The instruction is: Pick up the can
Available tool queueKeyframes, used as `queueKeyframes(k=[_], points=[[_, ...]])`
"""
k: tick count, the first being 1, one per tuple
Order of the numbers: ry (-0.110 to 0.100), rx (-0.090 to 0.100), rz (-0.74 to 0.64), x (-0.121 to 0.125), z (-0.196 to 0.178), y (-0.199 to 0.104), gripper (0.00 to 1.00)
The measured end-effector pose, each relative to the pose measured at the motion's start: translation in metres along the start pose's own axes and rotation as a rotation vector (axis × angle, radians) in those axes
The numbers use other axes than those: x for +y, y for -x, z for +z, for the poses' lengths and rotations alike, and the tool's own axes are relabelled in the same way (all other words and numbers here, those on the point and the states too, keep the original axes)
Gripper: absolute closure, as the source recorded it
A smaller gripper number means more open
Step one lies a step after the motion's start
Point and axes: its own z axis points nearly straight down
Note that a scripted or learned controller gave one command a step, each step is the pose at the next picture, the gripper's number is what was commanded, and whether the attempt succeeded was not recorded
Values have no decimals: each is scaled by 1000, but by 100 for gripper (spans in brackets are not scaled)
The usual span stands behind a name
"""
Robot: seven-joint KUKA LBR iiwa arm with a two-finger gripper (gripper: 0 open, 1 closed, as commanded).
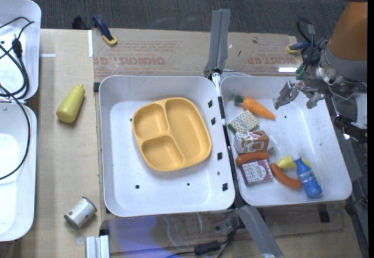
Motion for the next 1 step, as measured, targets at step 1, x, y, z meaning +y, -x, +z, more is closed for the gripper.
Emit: queueKeyframes(k=[1], points=[[2,0,-489,-41,119,-9,0]])
